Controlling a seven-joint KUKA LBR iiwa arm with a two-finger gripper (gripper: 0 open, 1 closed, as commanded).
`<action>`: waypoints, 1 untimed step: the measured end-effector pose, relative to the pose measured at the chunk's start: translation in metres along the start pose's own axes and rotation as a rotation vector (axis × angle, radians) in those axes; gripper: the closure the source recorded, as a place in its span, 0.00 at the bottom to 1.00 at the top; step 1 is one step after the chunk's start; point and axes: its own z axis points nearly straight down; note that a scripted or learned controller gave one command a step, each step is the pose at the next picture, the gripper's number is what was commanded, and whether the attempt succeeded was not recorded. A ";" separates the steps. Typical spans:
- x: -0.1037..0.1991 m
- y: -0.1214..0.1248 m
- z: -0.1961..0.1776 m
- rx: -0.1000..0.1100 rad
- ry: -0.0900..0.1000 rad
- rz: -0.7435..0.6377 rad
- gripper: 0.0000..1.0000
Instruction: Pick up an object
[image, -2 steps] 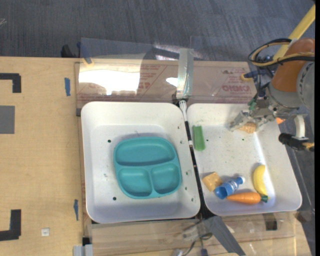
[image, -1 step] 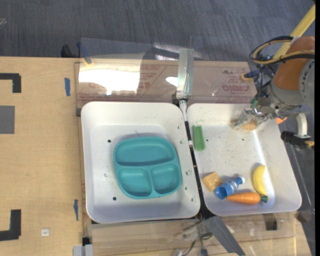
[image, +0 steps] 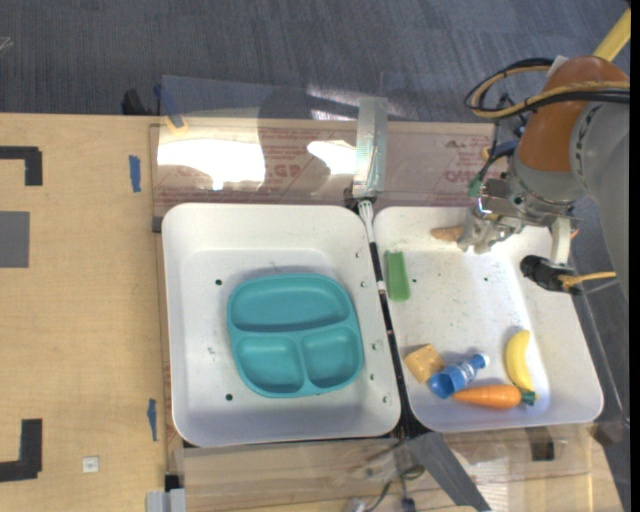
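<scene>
My gripper (image: 478, 240) hangs over the far edge of the right bin (image: 560, 400), its metal fingers pointing down right beside a small tan piece (image: 445, 234) that lies at the bin's back wall. A green stick (image: 397, 275) rests near the bin's left wall. Along the near side lie a tan block (image: 422, 360), a blue bottle (image: 457, 375), an orange carrot (image: 490, 396) and a yellow banana (image: 518, 359). I cannot make out whether the tan piece is between the fingers or just next to them.
The left bin (image: 190, 250) holds a teal divided plate (image: 293, 333). A clear plastic wall (image: 300, 150) stands behind both bins. Black and yellow cables (image: 550, 272) hang off the arm over the right bin's right rim.
</scene>
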 end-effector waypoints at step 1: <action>0.047 -0.010 0.042 0.007 -0.009 0.072 1.00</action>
